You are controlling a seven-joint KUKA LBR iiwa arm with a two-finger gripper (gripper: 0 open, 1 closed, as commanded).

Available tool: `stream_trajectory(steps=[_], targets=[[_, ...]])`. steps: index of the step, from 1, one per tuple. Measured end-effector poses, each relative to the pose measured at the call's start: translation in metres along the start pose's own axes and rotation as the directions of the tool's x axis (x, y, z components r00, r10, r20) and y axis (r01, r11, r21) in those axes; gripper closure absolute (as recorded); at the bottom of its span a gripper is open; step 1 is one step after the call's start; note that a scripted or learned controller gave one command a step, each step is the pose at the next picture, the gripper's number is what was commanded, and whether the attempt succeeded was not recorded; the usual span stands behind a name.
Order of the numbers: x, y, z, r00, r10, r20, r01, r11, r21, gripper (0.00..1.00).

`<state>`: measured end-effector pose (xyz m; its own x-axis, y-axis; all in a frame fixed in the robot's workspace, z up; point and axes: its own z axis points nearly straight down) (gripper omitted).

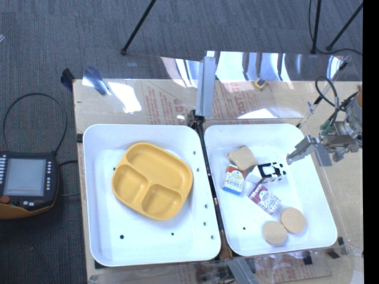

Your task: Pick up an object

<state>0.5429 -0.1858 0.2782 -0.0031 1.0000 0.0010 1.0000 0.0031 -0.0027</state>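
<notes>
Gripper (298, 153) hangs over the right edge of the right bin (308, 136), its finger spread impossible to judge, nothing visibly held, just right of the black-and-white carton (272, 171) lying mid-bin.

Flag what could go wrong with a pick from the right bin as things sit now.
1. The black-and-white patterned block, red-and-white carton and pink printed packet lie close together; fingers may land on two at once.
2. The two flat tan round discs touch and sit low, so a grasp may slip off.
3. The gripper hovers near the white right bin's far wall; a descent there may clip it.
</notes>
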Motion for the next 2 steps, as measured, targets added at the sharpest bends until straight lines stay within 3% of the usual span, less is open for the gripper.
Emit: stream_trajectory(steps=[1,2], targets=[[0.019,0.012,0.096,1.000,-0.006,-0.003,0.006,1.000,0.011,0.00],[0.045,-0.031,0.195,0.982,0.188,-0.002,-0.188,0.982,0.010,0.00]])
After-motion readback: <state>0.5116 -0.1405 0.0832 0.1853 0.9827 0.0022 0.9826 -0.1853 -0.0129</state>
